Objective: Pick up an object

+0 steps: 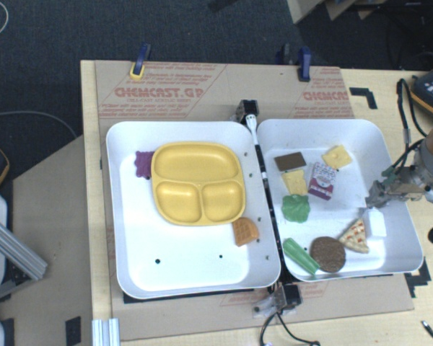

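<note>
End effector (379, 195) is hovering at the right bin's (375, 139) three o'clock edge, jaw state cannot be told; pizza slice (356, 236) is lying just beside, at seven o'clock.

Purple item (143, 163) — perhaps a toy — half hidden behind the yellow tray (199, 182).

A robotics lab: clamped bench board (202, 85) (cables trailing), dark carpet (58, 27).

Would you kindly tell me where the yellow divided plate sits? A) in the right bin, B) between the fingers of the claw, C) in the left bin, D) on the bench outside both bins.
C: the yellow divided plate lies flat inside the left bin, beside a purple piece.
</note>
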